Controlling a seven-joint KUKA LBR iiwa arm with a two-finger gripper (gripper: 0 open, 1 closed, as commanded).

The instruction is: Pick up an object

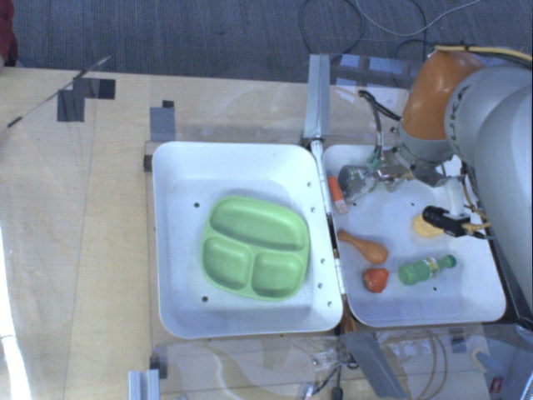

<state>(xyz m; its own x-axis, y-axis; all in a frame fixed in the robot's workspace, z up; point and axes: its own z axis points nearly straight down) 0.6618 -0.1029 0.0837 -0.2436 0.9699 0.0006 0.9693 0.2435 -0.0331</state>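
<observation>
The grey arm (500, 132) runs off the frame's right edge, covering the right bin's (433, 311) upper right corner. The gripper (356, 182) is too blurred to read. A dark red shape (5, 23) is cut off at upper left.

A green three-compartment plastic tray (255, 247) lies in the left shallow white bin (179, 307). In the right shallow white bin (466, 307), a tan wooden pestle-shaped piece (363, 246) lies near the left wall, a small red tomato-like ball (376, 280) in front of it, and a green plastic bottle (425, 268) to the ball's right.
</observation>
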